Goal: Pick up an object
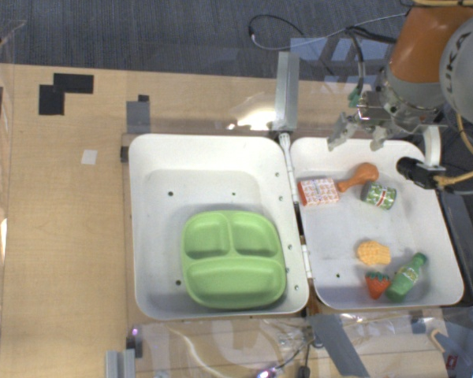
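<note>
While nothing is yet lifted, the grey arm with its orange band [426, 42] hangs over the far edge of the right-hand shallow white plastic bin [433, 211], and its two-finger claw [361, 138] stands spread wide with nothing between the fingers, so the pick looks to be at its very start. Well off to the claw's left and nearer the camera, the left-hand white bin [154, 172] bears a light green plastic tray with three compartments [232, 258]. Just below the claw, on the right bin's floor, lie a small red-and-white patterned box [318, 191] and an orange-brown toy drumstick [357, 177], the two close together, with a little green-and-white can [378, 196] just to the drumstick's right. Farther below the claw, near the bin's front edge, sit a green plastic bottle [407, 276], a yellow waffle-like disc [374, 252] and a small red toy strawberry [377, 284], the strawberry touching the bottle. Choosing one, descending, closing and raising all appear left to do; the drumstick and box seem nearest.
</note>
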